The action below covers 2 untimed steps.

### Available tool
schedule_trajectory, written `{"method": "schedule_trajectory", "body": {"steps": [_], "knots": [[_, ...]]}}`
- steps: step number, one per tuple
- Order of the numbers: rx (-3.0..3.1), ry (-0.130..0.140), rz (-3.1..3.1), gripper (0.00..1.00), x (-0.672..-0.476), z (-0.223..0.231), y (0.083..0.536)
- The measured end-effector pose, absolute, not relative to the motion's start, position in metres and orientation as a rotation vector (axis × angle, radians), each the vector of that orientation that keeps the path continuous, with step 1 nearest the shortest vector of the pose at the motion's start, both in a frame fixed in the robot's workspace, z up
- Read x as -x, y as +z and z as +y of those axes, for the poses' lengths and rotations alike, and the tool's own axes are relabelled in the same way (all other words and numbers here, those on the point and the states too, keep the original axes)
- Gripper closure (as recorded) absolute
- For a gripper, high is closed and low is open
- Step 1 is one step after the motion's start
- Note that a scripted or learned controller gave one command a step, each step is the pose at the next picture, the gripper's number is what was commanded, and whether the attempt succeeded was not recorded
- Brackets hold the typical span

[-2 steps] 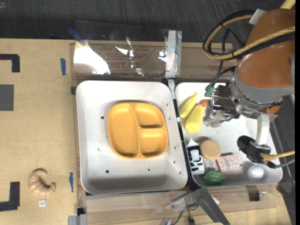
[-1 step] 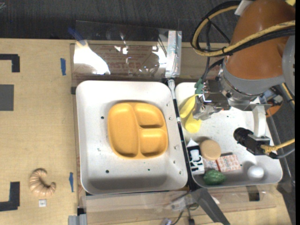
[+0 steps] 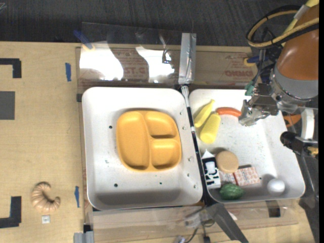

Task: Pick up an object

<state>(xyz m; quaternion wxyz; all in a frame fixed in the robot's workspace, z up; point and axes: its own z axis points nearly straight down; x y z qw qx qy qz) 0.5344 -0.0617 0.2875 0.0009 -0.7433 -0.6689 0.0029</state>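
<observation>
My gripper (image 3: pixel 251 116) hangs over the back of the right bin (image 3: pixel 283 156), just right of an orange carrot-like piece (image 3: pixel 228 112). A yellow banana-shaped object (image 3: pixel 206 120) lies at that bin's back left. Near the front sit a round tan disc (image 3: pixel 227 161), a small red-and-white packet (image 3: pixel 244 176), a black-and-white box (image 3: pixel 211 172), a green lump (image 3: pixel 231 191) and a silver ball (image 3: pixel 276 186). I see nothing between the fingers.
The left bin (image 3: pixel 96 151) holds a yellow divided tray (image 3: pixel 148 138). A tan croissant-like object (image 3: pixel 44 197) lies on the bench outside the bins, at the front left. A clear plastic wall (image 3: pixel 131 59) stands behind the bins. Cables loop above the arm at the right.
</observation>
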Motion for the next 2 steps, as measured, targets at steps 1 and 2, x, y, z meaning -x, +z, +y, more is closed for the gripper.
{"method": "schedule_trajectory", "body": {"steps": [1,2], "knots": [[2.172,0.004,-2.265,1.00,-0.5392,-0.0357,0.2238],[2.174,0.000,-2.266,0.00,-0.5397,-0.0362,0.2251]]}}
